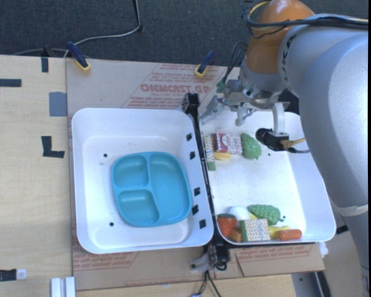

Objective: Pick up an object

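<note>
My gripper (pixel 225 112) hangs over the far edge of the right bin (pixel 309 190), its two metal fingers spread apart, open, with nothing between them. Just below it on the bin floor lie a small brown-and-white packet (pixel 226 143), a green toy vegetable (pixel 251 147) and a yellow piece (pixel 221 156). At the bin's near edge sits a cluster: a green broccoli-like toy (pixel 264 213), a white piece (pixel 238 212), an orange carrot (pixel 227 225), a patterned box (pixel 256 229) and a red-orange piece (pixel 289 234).
The left bin (pixel 86 166) holds a blue divided plate (pixel 151 188). A black divider with clips (pixel 198 166) runs between the bins. The grey arm (pixel 334 104) covers the right side. Clamps (pixel 78 55) hold the cardboard at the back.
</note>
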Available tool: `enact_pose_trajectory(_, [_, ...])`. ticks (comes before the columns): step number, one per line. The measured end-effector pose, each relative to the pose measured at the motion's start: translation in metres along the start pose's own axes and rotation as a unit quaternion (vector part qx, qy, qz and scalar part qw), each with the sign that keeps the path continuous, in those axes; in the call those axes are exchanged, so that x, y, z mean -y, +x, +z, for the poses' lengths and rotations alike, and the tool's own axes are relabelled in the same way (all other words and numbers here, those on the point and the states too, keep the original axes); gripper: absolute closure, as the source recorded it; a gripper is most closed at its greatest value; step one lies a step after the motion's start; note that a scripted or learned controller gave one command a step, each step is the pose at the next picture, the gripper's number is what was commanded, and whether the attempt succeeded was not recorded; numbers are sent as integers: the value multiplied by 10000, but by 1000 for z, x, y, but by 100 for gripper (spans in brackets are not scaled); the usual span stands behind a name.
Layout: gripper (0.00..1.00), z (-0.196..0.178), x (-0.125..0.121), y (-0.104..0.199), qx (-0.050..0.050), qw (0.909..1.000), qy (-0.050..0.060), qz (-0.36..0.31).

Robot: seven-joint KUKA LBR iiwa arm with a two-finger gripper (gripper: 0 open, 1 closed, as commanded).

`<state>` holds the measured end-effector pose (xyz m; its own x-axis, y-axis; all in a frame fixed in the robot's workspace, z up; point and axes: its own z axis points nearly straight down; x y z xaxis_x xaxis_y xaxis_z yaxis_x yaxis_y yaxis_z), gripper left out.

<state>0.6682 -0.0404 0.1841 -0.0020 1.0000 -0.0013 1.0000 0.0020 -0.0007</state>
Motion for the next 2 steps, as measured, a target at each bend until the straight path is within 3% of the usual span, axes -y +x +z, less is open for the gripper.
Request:
enact_pose_trajectory(1, [0, 99, -1, -64, 6, 10000, -12, 7])
enact_pose_trajectory(2, [100, 89, -1, -64, 15, 10000, -7, 2])
